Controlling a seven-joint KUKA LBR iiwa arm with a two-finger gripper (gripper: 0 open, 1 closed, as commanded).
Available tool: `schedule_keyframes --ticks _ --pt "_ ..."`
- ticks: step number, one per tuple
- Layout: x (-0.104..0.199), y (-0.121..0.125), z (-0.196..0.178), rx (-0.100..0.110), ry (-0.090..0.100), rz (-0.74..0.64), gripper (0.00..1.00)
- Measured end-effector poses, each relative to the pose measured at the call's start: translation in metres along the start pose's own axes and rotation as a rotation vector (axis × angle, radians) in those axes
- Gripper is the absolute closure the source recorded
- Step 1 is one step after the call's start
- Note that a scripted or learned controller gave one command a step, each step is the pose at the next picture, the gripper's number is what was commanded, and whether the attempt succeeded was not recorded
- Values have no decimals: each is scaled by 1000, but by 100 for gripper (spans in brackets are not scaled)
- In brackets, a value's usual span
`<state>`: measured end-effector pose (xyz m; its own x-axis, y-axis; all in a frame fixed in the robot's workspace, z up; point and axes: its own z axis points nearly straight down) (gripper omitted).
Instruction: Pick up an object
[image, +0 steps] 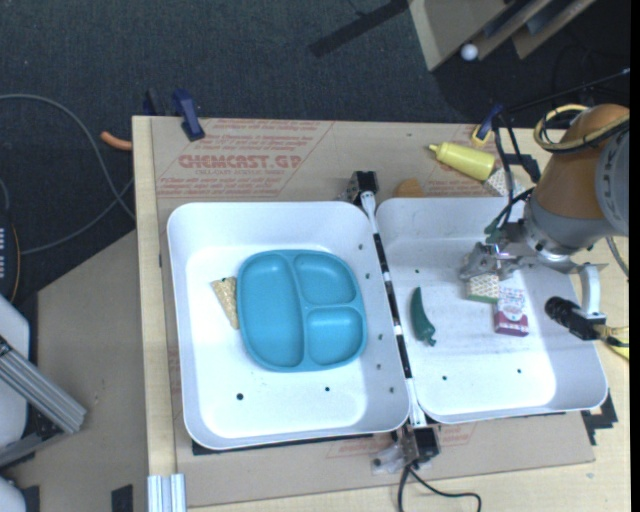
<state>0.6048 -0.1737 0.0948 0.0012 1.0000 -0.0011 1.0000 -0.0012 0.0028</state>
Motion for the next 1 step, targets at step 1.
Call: schedule_keyframes --ticks 1 --pt "82 -10 4 5 3 -3 100"
